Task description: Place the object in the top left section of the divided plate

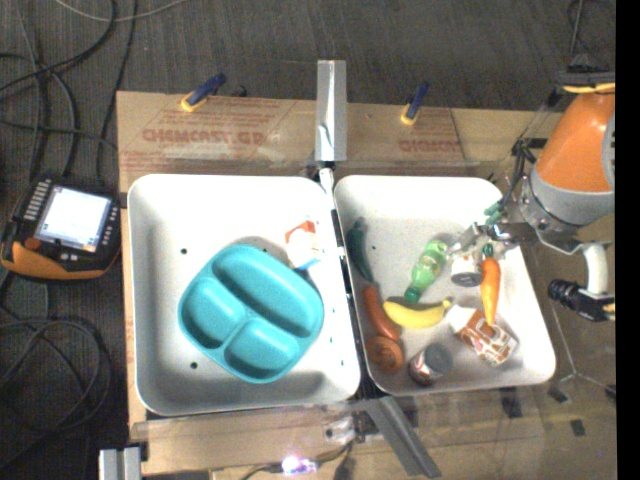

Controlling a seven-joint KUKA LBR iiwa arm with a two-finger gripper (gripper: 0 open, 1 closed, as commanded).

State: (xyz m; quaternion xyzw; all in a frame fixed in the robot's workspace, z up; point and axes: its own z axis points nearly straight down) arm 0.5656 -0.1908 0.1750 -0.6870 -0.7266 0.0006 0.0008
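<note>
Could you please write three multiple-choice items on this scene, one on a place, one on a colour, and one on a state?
1. Where does the divided plate lie?
A. in the left bin
B. in the right bin
C. on the floor

2. What colour is the bottle?
A. red
B. green
C. black

3. How do the plate's sections stand?
A. one holds the banana
B. one holds the carrot
C. all bare

Answers: 1 A, the plate sits inside the left bin. 2 B, the bottle is green with a pale cap. 3 C, banana and carrot lie in the right bin.
</note>
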